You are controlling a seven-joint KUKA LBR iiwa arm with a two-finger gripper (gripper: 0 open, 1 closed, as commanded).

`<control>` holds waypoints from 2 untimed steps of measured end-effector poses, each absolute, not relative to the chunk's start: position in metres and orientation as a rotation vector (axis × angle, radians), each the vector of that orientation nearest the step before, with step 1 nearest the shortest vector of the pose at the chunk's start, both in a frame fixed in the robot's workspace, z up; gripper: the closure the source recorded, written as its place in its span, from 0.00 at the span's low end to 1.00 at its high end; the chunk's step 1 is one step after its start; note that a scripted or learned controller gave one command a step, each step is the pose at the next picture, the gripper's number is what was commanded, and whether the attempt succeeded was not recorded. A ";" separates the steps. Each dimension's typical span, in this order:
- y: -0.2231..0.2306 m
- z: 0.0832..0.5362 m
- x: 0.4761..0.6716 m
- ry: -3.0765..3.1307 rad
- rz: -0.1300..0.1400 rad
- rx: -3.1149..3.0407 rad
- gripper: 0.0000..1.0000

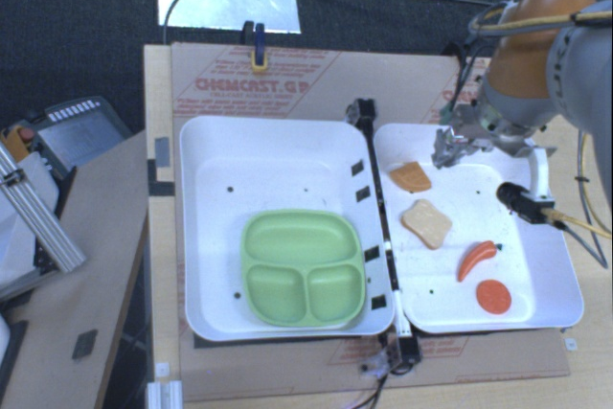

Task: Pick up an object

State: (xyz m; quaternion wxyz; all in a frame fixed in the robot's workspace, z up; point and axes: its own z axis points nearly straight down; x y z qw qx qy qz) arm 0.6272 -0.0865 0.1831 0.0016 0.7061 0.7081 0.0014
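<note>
Nearest me sits the green three-compartment plastic tray; my gripper, fingers' state I cannot tell, hovers just at two o'clock of the orange flat wedge in the right bin

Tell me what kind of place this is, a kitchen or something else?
Most likely a robotics lab bench rather than a kitchen. A grey robot arm with its tool hangs over two white bins, which hold toy food like a slice of bread and a green divided plate.
</note>
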 end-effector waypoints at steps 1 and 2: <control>-0.093 0.244 0.633 2.221 0.006 2.214 1.00; -0.035 0.249 0.614 2.232 0.002 2.212 1.00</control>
